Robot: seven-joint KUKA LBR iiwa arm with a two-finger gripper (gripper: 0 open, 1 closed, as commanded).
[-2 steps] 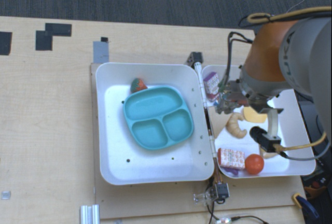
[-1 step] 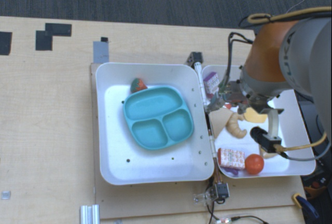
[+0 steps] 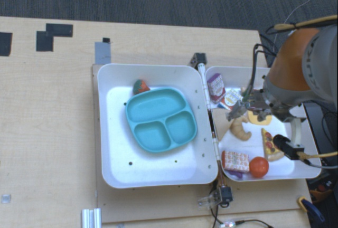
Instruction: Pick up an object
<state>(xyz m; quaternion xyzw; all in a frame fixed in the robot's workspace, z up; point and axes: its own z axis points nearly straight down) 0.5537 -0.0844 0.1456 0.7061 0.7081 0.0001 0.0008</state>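
My gripper (image 3: pixel 242 110) hangs over the middle of the right bin (image 3: pixel 303 170), just above a tan croissant-shaped piece (image 3: pixel 240 130). A yellow piece (image 3: pixel 259 117) lies partly under the wrist. Around them in this bin lie a purple packet (image 3: pixel 215 86), a small white round pack (image 3: pixel 232 97), a pizza slice (image 3: pixel 271 146), a red tomato (image 3: pixel 259 167) and a red-and-white packet (image 3: pixel 235 160). Nothing shows between the fingers.
The left bin (image 3: pixel 113 163) holds a teal divided plate (image 3: pixel 160 119) with a small red-and-green fruit (image 3: pixel 140 86) at its far edge. The ridge between the two bins (image 3: pixel 208 116) runs just left of the gripper. The arm covers the right bin's far right part.
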